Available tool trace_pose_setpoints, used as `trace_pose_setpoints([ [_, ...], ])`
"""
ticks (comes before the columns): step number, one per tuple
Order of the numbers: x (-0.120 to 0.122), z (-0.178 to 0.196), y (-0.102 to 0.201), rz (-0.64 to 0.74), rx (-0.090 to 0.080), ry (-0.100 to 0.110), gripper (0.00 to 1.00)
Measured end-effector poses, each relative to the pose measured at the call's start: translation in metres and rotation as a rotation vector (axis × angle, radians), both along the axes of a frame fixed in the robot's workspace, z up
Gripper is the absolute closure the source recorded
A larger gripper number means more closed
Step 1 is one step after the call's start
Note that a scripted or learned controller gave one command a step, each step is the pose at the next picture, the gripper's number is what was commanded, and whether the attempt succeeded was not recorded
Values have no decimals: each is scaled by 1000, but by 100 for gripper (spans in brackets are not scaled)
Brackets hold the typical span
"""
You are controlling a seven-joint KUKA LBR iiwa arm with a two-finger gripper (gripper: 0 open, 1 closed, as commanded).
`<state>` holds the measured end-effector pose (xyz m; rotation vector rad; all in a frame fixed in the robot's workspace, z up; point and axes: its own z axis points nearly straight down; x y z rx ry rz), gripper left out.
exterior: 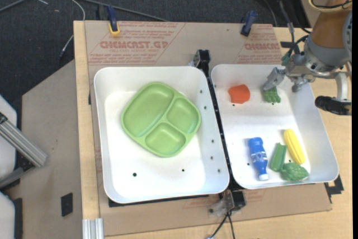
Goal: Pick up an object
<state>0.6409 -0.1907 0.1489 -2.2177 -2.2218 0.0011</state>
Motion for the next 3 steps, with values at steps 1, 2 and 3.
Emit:
trace_pose_setpoints([
  [1,4,-59,-6,-1,1,5,0],
  [2,7,-43,-6,0,-2,-4,100],
  [3,17,17,-2,0,-3,-11,100],
])
